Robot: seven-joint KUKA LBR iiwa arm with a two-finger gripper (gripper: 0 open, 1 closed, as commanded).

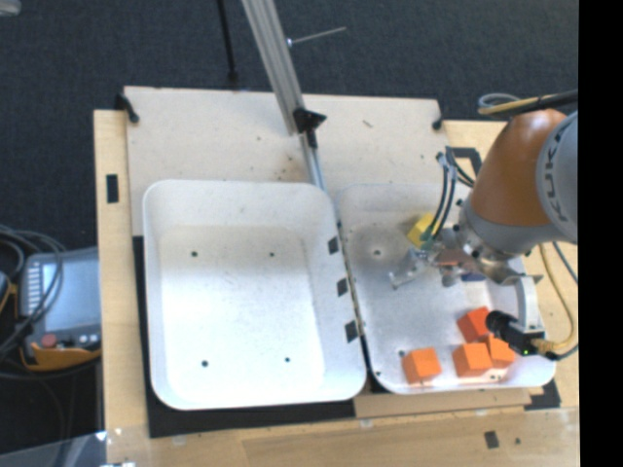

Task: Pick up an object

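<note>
Camera view shows you the end effector (421, 264) low over the right bin (380, 358), its state impossible to tell, with a yellow block (421, 230) just beyond it and three orange blocks (422, 365) nearer the bin's front edge.

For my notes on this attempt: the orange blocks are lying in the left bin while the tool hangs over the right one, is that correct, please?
Not quite. The orange blocks are lying in the right bin, near its front edge, not in the left bin. The rest holds: the tool hangs over the right bin, as the camera view shows.
</note>
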